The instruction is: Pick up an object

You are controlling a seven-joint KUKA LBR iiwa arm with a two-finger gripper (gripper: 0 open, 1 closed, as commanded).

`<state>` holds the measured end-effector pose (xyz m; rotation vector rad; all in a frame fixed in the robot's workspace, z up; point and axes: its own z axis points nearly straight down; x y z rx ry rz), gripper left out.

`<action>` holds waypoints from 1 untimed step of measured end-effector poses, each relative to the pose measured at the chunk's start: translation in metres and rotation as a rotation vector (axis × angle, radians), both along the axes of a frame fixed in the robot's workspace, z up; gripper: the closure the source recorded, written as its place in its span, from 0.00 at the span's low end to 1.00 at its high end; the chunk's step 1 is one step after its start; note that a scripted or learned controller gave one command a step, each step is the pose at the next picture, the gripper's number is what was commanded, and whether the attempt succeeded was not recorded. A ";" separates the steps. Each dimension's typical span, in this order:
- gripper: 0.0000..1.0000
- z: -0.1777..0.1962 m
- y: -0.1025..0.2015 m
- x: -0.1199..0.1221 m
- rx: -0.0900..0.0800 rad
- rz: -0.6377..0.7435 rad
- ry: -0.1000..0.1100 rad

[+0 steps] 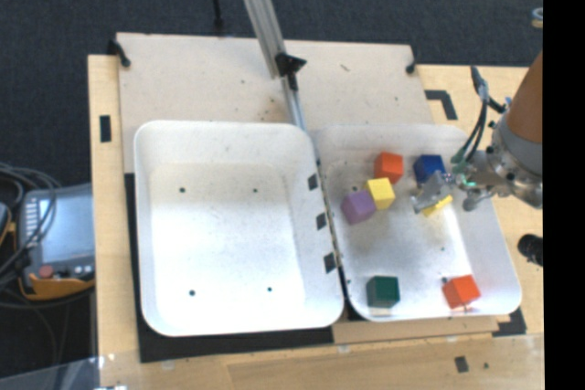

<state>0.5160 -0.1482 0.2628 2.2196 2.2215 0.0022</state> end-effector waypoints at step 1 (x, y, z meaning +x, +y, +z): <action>0.00 -0.058 -0.009 0.003 -0.001 -0.002 0.006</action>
